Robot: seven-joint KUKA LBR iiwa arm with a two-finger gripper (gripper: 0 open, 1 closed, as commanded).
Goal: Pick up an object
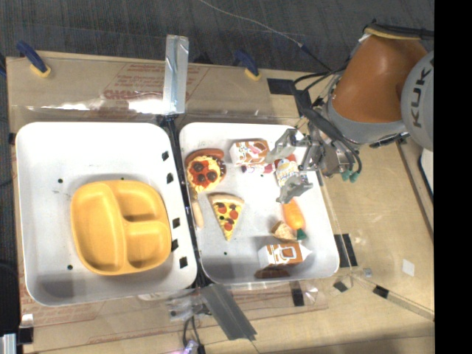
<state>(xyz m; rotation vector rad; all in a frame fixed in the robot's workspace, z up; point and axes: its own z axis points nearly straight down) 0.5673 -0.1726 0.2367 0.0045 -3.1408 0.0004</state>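
Two shallow white bins sit side by side on a tan bench, seen from above at a slant. The left bin (pixel 44 153) holds one yellow divided tray (pixel 120 226), lying near its middle with bare white floor all around it.

The right bin (pixel 318 220) is the landmark here. Along its left wall lies a round toy pizza (pixel 205 169) with dark toppings, and just below that a pizza slice (pixel 227 214) pointing toward the near edge. At the bin's far middle rests a small white carton (pixel 248 152) with red print too blurred to read. Near the right wall lies an orange carrot-like toy (pixel 293 215), with a small brown and white piece (pixel 284 231) touching its near end. In the near right corner stands a brown and white carton (pixel 284 255); its label is not legible. The bin's middle floor, between the slice and the carrot, is open.

The grey arm, with its orange band, reaches in over the bin's far right corner. Its gripper (pixel 289 174) hangs above the right side of the bin, jaws apart, with a small white and red object (pixel 286 172) between the fingers; whether they press on it cannot be told.

Large dark letters on the arm's grey casing begin "KU". Faint reddish print on the clear sheet behind the left bin is unreadable.
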